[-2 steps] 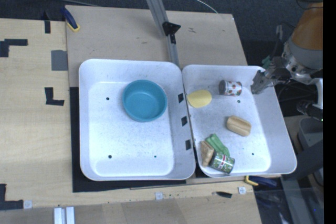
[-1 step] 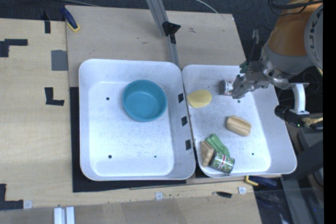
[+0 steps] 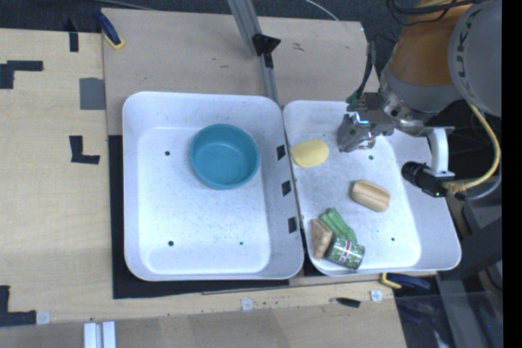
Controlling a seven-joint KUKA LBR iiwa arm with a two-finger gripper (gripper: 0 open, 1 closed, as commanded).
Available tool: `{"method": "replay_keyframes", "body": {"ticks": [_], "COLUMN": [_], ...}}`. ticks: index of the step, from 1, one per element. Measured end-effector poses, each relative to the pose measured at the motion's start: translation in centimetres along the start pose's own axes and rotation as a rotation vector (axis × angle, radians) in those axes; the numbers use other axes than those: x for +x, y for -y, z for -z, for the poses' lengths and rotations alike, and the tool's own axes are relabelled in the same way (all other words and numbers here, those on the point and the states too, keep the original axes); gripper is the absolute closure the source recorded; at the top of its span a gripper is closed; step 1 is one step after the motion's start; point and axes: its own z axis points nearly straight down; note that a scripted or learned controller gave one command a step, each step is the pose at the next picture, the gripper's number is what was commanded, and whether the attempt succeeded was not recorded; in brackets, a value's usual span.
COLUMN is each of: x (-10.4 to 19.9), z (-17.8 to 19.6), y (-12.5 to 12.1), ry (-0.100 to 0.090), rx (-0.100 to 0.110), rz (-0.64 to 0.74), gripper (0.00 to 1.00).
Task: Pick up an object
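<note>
My gripper hangs over the upper part of the right bin, just right of a yellow lemon-shaped object and apart from it. Below it lies a tan bread-roll-like piece. Near the bin's front edge sit a green can and a small brown piece touching it. Nothing shows between the fingers.
A blue bowl stands in the left bin. A grey metal pole slants down to the gap between the bins. The arm's orange band and cables fill the right side above the right bin.
</note>
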Motion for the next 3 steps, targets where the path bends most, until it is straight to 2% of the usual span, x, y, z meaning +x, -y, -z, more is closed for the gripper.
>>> {"method": "replay_keyframes", "body": {"ticks": [1, 2, 3], "x": [4.3, 9.8, 16.0], "z": [-0.4, 0.1, 0.5], "y": [0.7, 2.0, 2.2], "ry": [0.001, 0.0, 0.0], "rx": [0.002, 0.002, 0.001], "rz": [-0.001, 0.001, 0.002], "gripper": [1.0, 1.0, 1.0]}}
